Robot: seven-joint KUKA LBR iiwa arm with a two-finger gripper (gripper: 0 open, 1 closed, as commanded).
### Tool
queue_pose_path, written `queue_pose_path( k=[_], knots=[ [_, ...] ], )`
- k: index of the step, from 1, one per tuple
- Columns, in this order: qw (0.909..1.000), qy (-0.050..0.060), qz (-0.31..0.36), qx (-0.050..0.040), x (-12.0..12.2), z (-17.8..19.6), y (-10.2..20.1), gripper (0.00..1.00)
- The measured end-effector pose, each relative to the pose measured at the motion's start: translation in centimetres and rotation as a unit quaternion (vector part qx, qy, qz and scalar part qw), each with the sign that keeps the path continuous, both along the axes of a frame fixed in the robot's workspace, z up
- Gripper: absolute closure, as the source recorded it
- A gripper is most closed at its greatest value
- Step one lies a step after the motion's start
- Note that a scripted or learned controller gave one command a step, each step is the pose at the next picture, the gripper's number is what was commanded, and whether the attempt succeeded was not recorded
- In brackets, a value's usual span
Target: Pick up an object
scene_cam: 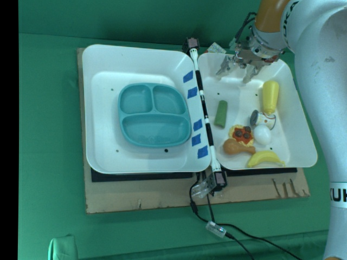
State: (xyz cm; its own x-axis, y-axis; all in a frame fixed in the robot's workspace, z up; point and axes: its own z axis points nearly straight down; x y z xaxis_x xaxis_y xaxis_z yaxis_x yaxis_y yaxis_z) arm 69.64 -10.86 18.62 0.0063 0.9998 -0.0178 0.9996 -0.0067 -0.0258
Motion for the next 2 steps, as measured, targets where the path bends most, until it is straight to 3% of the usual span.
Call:
queue_pose_path(
  k=[2],
  knots=[
    [1.0,0.0,0.002,0.0029,0.02,-0.01,-0.25,0.0]
  ],
)
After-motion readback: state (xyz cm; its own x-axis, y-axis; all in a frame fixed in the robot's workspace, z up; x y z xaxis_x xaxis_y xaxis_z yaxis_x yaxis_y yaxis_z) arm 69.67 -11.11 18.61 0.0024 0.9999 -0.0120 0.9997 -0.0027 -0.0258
